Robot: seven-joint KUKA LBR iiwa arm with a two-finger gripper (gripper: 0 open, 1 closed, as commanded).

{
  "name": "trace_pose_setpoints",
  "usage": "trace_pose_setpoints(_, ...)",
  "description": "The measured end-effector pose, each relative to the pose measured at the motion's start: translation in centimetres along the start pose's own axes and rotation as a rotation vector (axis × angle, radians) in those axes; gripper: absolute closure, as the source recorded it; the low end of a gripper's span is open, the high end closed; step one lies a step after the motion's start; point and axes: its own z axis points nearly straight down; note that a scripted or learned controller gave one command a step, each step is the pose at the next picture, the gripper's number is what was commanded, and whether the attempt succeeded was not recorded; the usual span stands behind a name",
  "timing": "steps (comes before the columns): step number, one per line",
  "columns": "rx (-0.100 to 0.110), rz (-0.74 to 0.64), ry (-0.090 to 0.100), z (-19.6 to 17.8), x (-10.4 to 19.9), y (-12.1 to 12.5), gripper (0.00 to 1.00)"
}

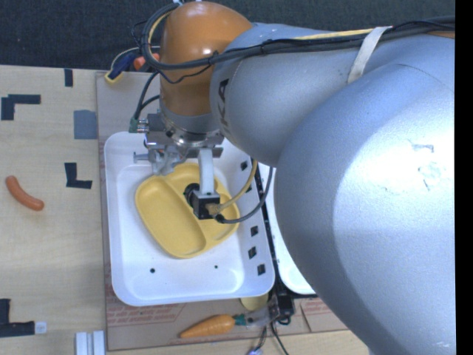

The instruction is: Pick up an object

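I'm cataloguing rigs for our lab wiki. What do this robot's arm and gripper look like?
The arm is bulky, smooth and grey, with a rounded orange band above the wrist. Black cables run along it under a pale strap. The gripper is a small silver-grey metal assembly.

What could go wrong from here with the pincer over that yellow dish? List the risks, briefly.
1. The pincer hangs close over the yellow dish, which looks wide, shallow and smooth. A grasp may slip off its rim.
2. The dish covers much of the floor of the white bin, so a downward push may only pin it or shove it against the wall.
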Motion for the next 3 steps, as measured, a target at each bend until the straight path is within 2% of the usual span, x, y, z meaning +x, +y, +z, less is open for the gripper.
trace_pose_setpoints(1,-0.001,0.0,0.001,-0.5,-0.3,-1.6,1.0)
trace_pose_setpoints(2,-0.007,-0.004,0.005,-6.3,0.5,-3.2,1.0)
trace_pose_setpoints(3,0.0,0.0,-0.001,-3.2,-0.2,-2.0,1.0)
